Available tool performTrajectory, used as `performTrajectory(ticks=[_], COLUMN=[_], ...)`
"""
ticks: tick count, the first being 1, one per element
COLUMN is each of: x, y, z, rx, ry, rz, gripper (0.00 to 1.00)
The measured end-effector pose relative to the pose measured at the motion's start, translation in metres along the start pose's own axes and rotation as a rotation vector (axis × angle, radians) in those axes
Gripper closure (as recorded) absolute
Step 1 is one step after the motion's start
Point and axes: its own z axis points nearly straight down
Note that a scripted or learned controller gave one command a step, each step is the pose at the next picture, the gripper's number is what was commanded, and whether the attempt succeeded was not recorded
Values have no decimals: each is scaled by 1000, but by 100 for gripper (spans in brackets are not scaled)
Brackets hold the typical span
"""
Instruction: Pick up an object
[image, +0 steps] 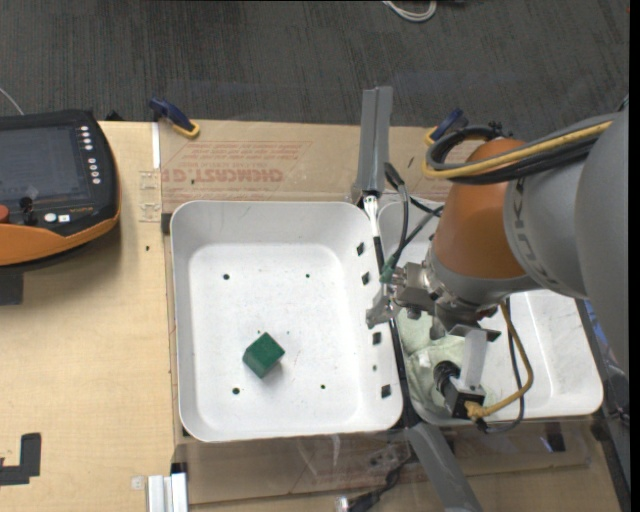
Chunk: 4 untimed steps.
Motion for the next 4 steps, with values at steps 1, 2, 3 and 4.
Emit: performTrajectory(ticks=[1, 2, 3, 4], x=[57, -62, -63, -27], y=[24, 70, 71, 51], z=[-118, -2, -10, -22], rx=[-5, -1, 0, -3], ry=[0, -1, -2, 0], rz=[-84, -250, -250, 29], gripper=[0, 0, 100, 100])
